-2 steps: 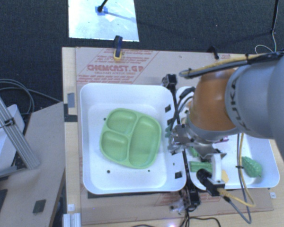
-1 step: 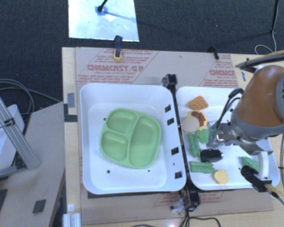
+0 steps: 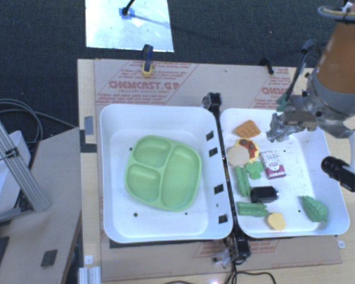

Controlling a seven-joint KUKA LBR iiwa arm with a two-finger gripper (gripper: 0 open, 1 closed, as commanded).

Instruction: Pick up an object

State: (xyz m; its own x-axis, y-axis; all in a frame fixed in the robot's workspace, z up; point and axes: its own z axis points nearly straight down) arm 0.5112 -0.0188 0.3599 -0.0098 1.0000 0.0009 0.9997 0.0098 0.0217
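I've got the gripper point(image 3: 276, 132) hanging over the right bin point(image 3: 337, 218), can't tell how it's set; the orange waffle piece point(image 3: 247, 128) lies just to its left, toward the divider, long axis slanting up-right, nothing held

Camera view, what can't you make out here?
- Pincer: small and blurred over the right bin; whether it's open or shut is unclear.
- Arm: cut off by the top and right edges.
- Carton: print too small to read.
- Pile by the divider: the items overlap, hiding their edges.
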